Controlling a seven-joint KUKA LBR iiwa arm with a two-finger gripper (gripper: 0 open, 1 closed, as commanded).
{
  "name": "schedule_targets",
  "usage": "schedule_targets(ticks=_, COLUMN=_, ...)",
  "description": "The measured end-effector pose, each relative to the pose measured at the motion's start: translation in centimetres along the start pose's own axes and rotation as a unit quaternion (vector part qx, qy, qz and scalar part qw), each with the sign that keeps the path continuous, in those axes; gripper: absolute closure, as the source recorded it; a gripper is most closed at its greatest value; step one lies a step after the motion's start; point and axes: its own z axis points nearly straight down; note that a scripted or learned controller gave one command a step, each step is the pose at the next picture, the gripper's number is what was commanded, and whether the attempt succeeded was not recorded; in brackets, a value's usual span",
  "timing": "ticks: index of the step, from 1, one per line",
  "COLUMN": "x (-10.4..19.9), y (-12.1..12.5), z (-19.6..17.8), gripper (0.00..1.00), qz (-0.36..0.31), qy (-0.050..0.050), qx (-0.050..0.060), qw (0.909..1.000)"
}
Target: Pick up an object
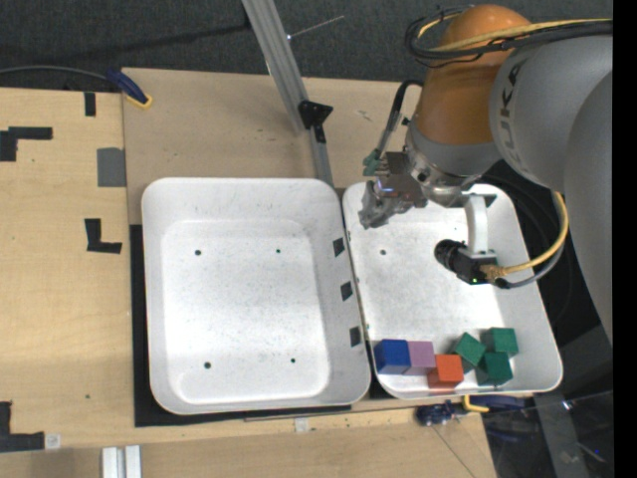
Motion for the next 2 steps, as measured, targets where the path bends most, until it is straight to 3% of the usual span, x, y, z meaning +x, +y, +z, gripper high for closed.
schedule_targets(ticks=2, x=8.9, y=3.2, z=2.9, gripper=1.00, qz=0.001, qy=0.000, qx=-0.001, qw=1.0000)
